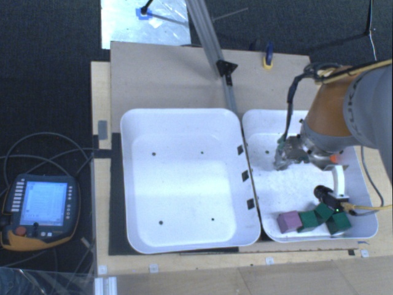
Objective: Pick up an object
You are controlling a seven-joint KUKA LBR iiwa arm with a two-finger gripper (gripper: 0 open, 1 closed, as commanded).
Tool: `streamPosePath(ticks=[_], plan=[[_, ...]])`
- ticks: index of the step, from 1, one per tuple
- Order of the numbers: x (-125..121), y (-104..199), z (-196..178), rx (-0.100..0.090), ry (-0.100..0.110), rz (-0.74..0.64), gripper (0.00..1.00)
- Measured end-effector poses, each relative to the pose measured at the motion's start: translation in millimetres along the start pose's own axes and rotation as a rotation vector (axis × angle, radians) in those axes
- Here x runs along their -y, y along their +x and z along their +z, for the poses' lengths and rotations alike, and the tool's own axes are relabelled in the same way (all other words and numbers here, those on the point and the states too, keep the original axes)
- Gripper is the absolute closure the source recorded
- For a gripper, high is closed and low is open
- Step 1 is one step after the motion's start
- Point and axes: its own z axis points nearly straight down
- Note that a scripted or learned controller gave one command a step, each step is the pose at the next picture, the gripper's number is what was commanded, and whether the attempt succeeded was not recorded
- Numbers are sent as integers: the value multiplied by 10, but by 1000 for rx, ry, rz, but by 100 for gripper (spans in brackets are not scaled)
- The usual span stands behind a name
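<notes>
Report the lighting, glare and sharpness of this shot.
Camera view: even overhead light; the left bin is washed near white, with little surface detail; glare on the shiny sheet at top left; soft shadow under the arm in the right bin; the blocks look slightly soft.

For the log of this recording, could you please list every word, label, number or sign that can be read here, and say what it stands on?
No text here can be read.
Handheld control pendant left of the bench: its lit screen and buttons are too small and blurred to read.
Left bin, right bin, the pink block and green blocks: no visible markings.
Arm's orange band: no visible lettering.
</notes>
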Motion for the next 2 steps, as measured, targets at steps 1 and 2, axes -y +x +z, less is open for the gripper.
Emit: streamPosePath(ticks=[1, 2], plan=[[28, -14, -446, 1, -3, 0, 100], [34, 41, -904, 1, -5, -2, 100]])
